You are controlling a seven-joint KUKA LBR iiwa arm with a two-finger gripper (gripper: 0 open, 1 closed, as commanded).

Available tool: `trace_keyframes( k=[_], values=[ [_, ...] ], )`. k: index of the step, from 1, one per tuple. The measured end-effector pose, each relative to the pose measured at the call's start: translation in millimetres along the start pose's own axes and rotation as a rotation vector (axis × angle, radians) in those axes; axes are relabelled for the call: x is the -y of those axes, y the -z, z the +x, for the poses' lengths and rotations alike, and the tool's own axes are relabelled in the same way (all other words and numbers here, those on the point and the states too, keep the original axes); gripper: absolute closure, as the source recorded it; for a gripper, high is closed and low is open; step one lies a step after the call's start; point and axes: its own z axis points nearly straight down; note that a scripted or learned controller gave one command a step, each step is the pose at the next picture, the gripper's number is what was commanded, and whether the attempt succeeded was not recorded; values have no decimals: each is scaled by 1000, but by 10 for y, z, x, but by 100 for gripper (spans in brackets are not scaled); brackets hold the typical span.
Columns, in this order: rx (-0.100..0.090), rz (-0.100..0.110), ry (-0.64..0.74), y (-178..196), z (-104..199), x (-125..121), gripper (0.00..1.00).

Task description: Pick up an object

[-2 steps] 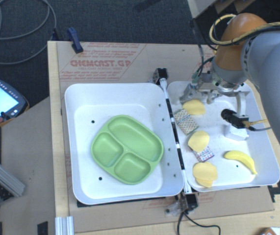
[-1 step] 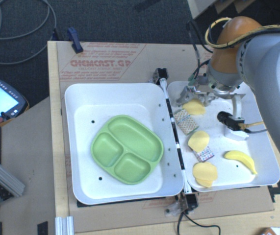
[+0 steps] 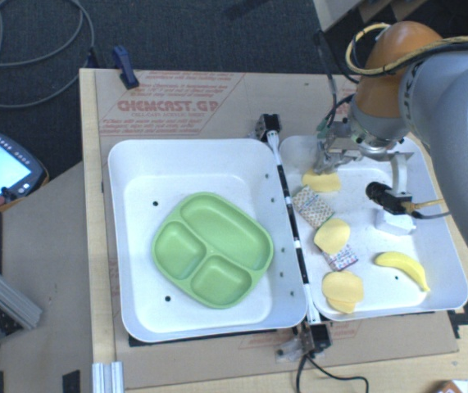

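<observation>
Nearby, a patterned packet (image 3: pixel 312 208), pale yellow pieces (image 3: pixel 332 236) and a yellow plastic banana (image 3: pixel 403 267) are scattered; the pale yellow block (image 3: pixel 322 182) lies directly under the hand (image 3: pixel 329 159).

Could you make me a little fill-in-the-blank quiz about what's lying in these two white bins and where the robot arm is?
1. The green divided tray lies in the ____ bin.
2. The banana is in the right bin, near its ____ edge.
3. The green tray has ____ compartments.
4. The gripper is at the back of the ____ bin, just above a pale yellow piece.

Missing words: left; right; three; right
</observation>
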Motion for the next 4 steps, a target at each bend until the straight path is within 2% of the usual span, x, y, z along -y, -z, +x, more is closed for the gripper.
trace_keyframes(
  k=[1, 2, 3, 4],
  values=[
    [0, 1, 0, -2, 0, 2, 0],
    [-1, 6, -1, -122, 4, 18, 0],
    [0, 1, 1, -4, 6, 2, 100],
    [0, 1, 1, -5, 6, 3, 0]
  ],
)
